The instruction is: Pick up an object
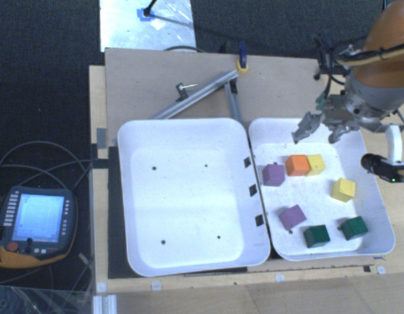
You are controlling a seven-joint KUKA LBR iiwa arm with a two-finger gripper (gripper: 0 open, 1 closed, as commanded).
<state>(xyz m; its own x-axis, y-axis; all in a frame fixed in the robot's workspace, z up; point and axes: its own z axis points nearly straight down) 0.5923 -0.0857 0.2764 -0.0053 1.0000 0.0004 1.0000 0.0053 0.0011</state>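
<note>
Gripper [319, 128], fingers spread and holding nothing, hangs over bare floor near the right bin's [385, 241] twelve-o'clock rim. Orange cube [297, 165] sits just toward six o'clock. Arm enters from two o'clock.

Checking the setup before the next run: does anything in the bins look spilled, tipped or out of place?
Nothing stands out. All seven blocks sit inside the right bin, the orange block touching a yellow one. The pincer hovers open above them.
</note>
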